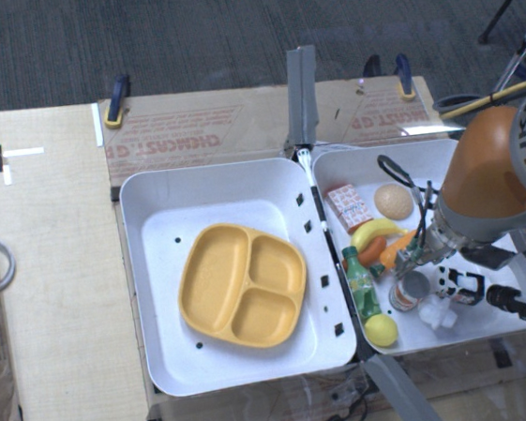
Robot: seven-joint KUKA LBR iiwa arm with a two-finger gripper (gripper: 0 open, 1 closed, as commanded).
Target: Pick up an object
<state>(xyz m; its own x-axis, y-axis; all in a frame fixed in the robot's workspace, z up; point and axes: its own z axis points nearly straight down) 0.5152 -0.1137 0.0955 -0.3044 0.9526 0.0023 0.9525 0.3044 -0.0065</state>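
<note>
The right bin (370, 157) holds a heap of small items: a red and white carton (348, 206), a tan round bun (393, 201), a yellow banana (375, 232), an orange carrot (377, 251), a green bottle (360, 283), a yellow lemon (381, 331) and a small round can (408, 290). My gripper (418, 258) reaches down under the orange wrist band (490, 165), low over the heap just right of the carrot and above the can. The wrist hides most of its fingers.
The left bin (147, 265) holds a yellow three-compartment plate (242, 285). A grey divider post (301, 92) stands behind the bins' shared wall. Crumpled clear wrap (439, 312) lies in the right bin's front. Blue clamps (118, 100) hold cardboard behind.
</note>
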